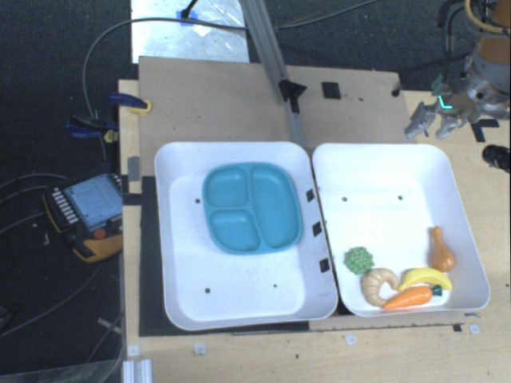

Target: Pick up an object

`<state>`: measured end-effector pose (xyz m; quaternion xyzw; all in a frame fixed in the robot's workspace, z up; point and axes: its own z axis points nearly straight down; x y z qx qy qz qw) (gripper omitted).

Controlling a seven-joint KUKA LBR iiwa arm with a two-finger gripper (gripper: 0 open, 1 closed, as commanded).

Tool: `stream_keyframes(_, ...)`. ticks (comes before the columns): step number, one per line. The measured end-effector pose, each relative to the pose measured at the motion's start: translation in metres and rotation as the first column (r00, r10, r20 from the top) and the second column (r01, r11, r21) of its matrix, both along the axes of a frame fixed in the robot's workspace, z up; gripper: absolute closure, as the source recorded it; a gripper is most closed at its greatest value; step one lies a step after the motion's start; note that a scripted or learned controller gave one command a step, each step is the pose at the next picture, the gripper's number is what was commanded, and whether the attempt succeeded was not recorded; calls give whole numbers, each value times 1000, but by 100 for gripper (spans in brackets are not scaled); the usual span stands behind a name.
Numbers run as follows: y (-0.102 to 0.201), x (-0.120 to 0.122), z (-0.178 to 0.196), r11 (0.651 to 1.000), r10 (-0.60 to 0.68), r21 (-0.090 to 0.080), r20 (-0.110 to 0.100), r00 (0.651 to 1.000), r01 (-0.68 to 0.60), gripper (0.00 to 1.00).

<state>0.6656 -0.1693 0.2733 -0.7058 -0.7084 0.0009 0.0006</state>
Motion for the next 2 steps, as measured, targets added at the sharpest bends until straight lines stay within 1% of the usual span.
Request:
stream_keyframes(1, 0, 1, 3, 1000, 1, -1, 5, 1000, -1, 0)
stream_keyframes(2, -10, 2, -45, 1000, -2, -1, 2, 1000, 2, 0)
